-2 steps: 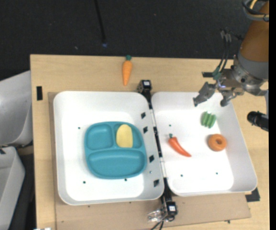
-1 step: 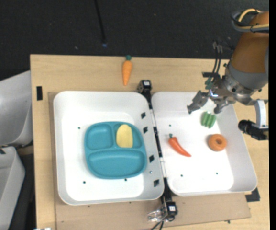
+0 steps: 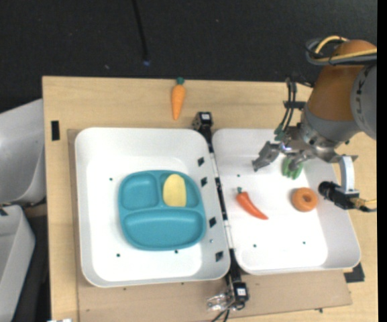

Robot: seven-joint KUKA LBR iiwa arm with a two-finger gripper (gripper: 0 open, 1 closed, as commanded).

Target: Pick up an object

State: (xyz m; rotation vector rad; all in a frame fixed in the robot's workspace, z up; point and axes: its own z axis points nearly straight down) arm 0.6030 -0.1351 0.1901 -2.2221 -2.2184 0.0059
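The pale wooden bench (image 3: 113,99) bore two shallow white bins (image 3: 139,260) against a black floor. The two-finger gripper (image 3: 284,158) hung spread, perhaps touching a small green object (image 3: 291,169).

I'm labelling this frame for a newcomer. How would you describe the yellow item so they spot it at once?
Start at the left white bin. A blue divided tray lies in it, and the yellow item sits in the tray's upper right compartment. It is a smooth pale yellow oval, the one thing on the tray, unlike the orange and red pieces elsewhere.

Overhead slanted view (fixed), both bins (image 3: 86,200)
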